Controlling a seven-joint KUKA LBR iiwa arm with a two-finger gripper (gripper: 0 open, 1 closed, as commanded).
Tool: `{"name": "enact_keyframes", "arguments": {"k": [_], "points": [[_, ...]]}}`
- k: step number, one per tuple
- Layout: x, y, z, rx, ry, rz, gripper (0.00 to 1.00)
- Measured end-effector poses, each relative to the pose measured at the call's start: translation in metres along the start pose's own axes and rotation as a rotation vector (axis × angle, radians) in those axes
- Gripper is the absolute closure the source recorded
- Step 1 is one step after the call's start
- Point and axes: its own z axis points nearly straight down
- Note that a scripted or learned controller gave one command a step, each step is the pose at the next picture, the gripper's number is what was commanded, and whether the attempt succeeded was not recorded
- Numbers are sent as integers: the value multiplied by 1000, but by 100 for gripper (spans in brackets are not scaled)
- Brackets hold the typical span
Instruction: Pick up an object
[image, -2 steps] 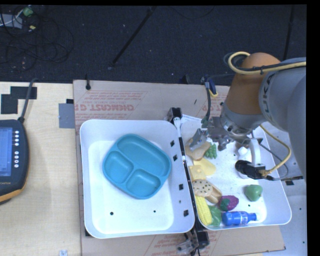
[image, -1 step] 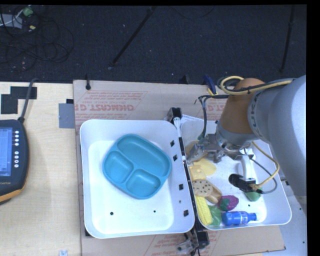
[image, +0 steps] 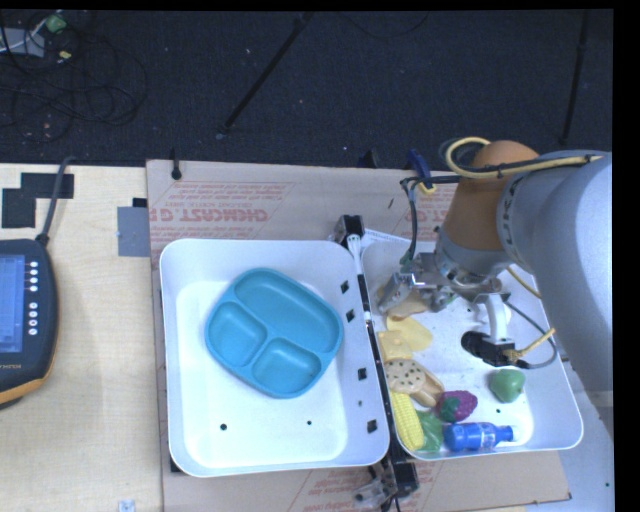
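My gripper (image: 405, 297) hangs low over the upper left part of the right bin (image: 562, 420), just above a pale yellow wedge (image: 410, 333). Nothing shows as held in it. Below the wedge lie a round speckled cracker (image: 404, 376), a yellow corn cob (image: 405, 415) and a small green piece (image: 431, 430). A purple bunch of grapes (image: 458, 405), a blue bottle (image: 478, 436) on its side and a green round fruit (image: 507, 384) sit towards the bin's front right.
The left bin (image: 190, 420) holds a blue divided plate (image: 272, 331). A raised divider (image: 362, 330) separates the two bins. A handheld control pad (image: 20, 315) lies at the far left of the bench. The grey arm (image: 560, 250) covers the right bin's upper right.
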Motion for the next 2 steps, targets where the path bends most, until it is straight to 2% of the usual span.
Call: {"name": "enact_keyframes", "arguments": {"k": [1,2], "points": [[-10,9,0,0,0,2,0],[-9,9,-8,4,1,-1,100]]}}
